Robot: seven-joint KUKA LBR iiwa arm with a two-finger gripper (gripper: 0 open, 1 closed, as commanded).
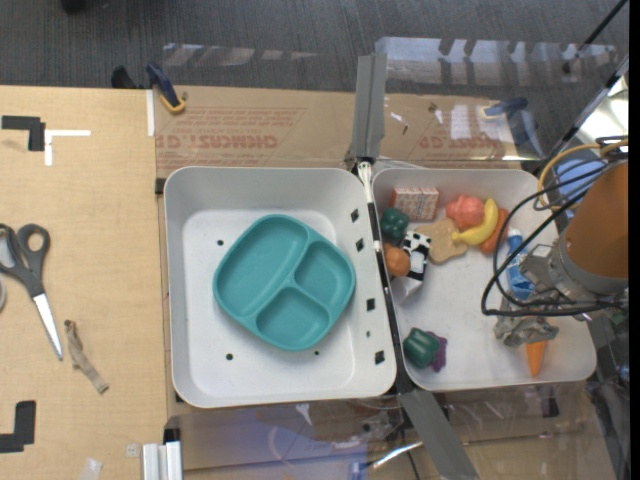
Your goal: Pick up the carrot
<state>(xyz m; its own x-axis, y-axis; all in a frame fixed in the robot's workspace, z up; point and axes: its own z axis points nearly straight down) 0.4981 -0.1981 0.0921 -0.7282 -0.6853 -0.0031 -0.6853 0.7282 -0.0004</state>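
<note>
Right bin [470,373], near-right corner: carrot [537,356] sits there, small orange cone, pointed end toward the near edge, wide end tucked up under the jaws [527,328]. Looks like a toy, smooth, short. It appears to lie on the bin floor, or barely off it; can't confirm any lift.

The arm [600,233] is low over that corner, wrist with cables bunched around it. The jaws sit right at the carrot's wide end, touching or nearly so. Whether they are closed on it or spread around it I cannot tell: the metal parts blur together from this angle.

Progress judgement: approach done, jaws are at the target. Grasp unconfirmed, lift not yet done. So roughly mid-task, the pick itself is left.

Rest of right bin, all well apart from the carrot: green pepper [423,348] near-left, banana [482,224] and a red-orange fruit [464,209] at the far side, pink block [417,203], a tan cookie-shaped piece [440,243], small orange ball [397,261] by the left wall.

Left bin [190,298] holds a teal divided plate [286,282]. Scissors [34,283] lie on the desk [80,198] far left.
</note>
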